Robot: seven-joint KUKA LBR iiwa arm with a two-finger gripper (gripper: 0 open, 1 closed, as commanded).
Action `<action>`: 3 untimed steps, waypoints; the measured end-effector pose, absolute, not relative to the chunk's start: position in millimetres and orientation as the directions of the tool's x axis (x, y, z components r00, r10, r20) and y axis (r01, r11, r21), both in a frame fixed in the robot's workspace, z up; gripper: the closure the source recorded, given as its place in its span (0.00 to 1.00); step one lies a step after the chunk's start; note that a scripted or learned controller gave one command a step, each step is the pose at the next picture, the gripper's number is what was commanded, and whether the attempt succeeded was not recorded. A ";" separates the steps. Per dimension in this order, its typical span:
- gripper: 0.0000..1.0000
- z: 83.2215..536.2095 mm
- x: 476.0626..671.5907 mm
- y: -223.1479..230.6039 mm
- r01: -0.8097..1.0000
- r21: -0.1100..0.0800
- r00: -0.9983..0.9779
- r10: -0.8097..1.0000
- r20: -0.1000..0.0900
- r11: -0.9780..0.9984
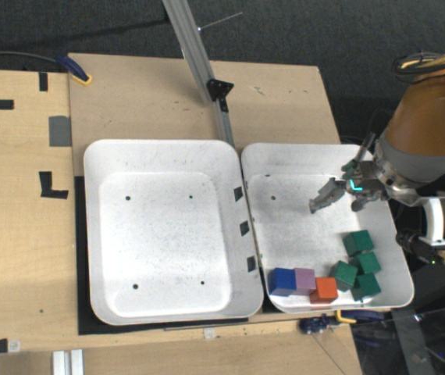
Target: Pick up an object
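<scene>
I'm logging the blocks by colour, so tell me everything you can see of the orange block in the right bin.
The orange block is a small cube-like piece with a plain, matte surface, looking like painted wood or foam. It rests on the floor of the right bin, near that bin's front rim. A purple block touches it on the left, with a blue block beyond, and a green block sits against its right side. The gripper hangs well away from it.

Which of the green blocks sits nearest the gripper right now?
The topmost green block, highest in the right bin; the other greens lie lower, toward the bin's near corner, farther from the gripper.
</scene>
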State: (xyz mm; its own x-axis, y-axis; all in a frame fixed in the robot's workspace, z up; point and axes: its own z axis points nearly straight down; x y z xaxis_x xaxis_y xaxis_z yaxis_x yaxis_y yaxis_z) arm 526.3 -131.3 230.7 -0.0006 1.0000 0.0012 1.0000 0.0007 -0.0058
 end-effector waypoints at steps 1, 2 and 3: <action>0.00 232.9 527.2 -131.1 1.000 -0.002 -0.002 1.000 0.001 0.002; 0.00 170.8 521.7 -124.7 1.000 -0.008 -0.001 1.000 0.001 0.001; 0.00 109.7 513.2 -119.0 1.000 -0.009 -0.001 1.000 0.002 0.001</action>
